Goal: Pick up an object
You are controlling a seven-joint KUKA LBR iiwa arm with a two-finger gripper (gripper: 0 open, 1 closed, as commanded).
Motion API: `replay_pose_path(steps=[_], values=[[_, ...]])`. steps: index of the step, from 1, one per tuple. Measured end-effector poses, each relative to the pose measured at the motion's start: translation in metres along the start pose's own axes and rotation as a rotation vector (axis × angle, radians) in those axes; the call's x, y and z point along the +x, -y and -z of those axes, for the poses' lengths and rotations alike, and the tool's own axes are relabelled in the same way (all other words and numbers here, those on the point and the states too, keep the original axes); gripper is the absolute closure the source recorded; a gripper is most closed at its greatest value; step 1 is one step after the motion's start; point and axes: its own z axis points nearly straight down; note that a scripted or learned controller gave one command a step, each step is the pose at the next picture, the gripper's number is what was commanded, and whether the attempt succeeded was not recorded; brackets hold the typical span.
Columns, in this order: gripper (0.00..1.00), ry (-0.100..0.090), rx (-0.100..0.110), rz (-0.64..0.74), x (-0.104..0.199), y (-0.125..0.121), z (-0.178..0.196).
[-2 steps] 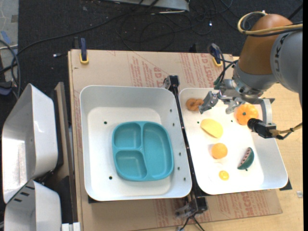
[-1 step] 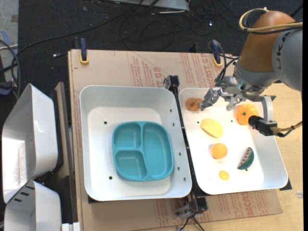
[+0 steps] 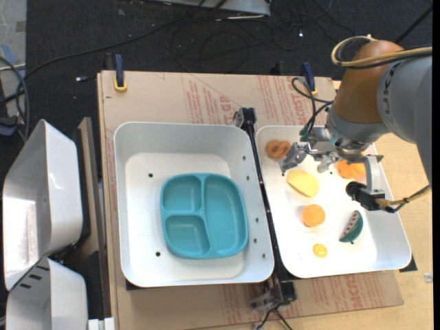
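Observation:
My gripper point(image 3: 307, 155) hangs over the upper part of the right bin point(image 3: 395, 249), just above a pale yellow lump point(image 3: 302, 183). A brown ring-shaped piece point(image 3: 278, 148) lies to its left. An orange piece point(image 3: 351, 170) lies to its right, partly hidden by the wrist. Further down the bin are an orange ball point(image 3: 313, 215), a small yellow piece point(image 3: 320, 250) and a watermelon slice point(image 3: 350, 227). Nothing shows in the gripper's grasp.
The left bin point(image 3: 137, 143) holds a teal divided plate point(image 3: 203, 215). A black rail point(image 3: 258, 177) separates the two bins. The grey arm point(image 3: 385, 88) reaches in from the right over the right bin's top corner. White containers point(image 3: 38, 191) stand off the bench at the left.

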Motion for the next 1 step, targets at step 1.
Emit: replay_pose_path(steps=[1], values=[[0.0, 0.0, -0.001, 0.0, -0.0044, 0.0001, -0.0442]])
